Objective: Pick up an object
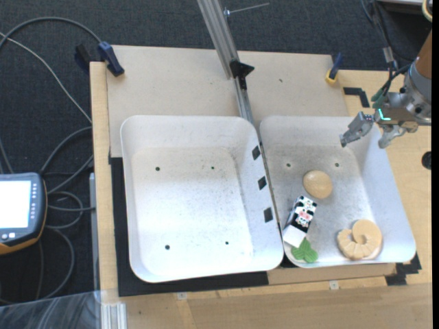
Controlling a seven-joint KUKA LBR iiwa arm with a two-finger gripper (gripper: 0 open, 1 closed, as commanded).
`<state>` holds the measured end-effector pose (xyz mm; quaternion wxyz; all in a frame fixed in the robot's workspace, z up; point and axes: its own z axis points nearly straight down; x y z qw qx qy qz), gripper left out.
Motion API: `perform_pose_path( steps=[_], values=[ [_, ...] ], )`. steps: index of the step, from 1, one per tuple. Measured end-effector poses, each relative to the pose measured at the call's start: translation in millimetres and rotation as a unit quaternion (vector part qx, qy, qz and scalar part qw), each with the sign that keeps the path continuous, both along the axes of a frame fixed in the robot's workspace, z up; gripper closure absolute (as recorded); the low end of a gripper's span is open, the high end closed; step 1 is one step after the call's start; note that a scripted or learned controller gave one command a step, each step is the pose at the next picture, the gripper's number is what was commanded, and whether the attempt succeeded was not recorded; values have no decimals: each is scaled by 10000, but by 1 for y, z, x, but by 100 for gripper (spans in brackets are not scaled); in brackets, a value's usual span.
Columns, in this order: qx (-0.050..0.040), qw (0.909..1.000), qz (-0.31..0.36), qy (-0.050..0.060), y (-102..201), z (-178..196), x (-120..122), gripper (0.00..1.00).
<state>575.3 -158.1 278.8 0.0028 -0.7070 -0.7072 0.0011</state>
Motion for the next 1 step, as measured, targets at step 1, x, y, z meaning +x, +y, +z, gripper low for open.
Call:
perform_pose_path(
  steps=[1],
  values=[
    [-5,10000,4,-20,0,2,1,0]
  ],
)
